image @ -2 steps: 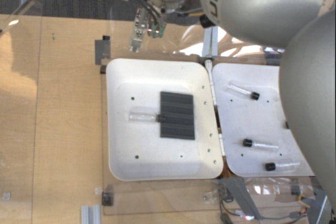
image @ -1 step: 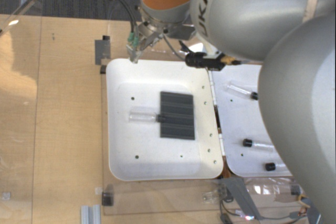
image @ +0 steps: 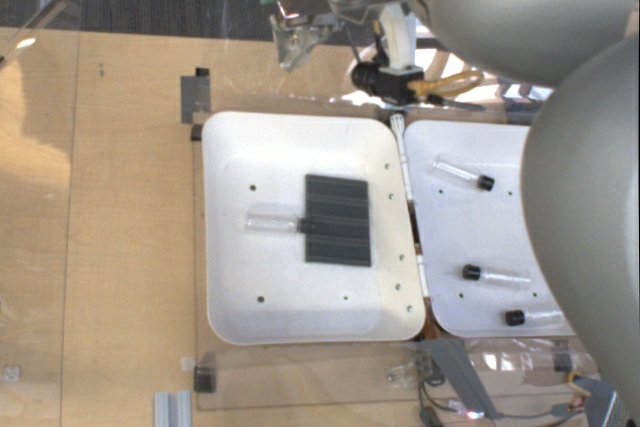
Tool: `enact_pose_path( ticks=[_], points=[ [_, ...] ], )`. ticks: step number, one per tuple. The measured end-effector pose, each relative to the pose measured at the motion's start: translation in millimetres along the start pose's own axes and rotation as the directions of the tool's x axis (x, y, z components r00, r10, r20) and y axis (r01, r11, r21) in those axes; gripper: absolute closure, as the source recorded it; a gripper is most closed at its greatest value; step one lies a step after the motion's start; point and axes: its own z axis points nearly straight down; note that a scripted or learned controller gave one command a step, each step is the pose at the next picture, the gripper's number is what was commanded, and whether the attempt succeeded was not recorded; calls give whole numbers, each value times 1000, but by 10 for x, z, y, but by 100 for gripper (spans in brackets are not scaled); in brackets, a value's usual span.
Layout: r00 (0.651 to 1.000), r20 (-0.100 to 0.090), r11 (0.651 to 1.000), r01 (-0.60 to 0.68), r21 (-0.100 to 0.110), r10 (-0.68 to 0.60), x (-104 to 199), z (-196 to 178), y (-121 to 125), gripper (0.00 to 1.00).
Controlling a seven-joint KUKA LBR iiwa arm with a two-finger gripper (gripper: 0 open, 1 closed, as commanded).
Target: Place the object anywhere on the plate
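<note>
Gripper at 12 o'clock above left bin, finger state unclear; clear tube touching dark plate at its 9 o'clock.

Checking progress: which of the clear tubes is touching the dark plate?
The tube in the left bin, its cap end meeting the plate; the other three lie in the right bin.

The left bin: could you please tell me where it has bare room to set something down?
In the left bin, bare floor lies along the near wall, the far wall and the left wall. The middle is crowded: a dark ridged plate with a clear tube at its left edge.
</note>
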Motion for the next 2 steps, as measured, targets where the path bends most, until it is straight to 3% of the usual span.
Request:
enact_pose_path(
  ticks=[1,2],
  points=[
    [868,1,868,-496,2,496,50,-594,102,100],
    [972,1,972,-235,7,235,181,-279,135,100]
  ],
)
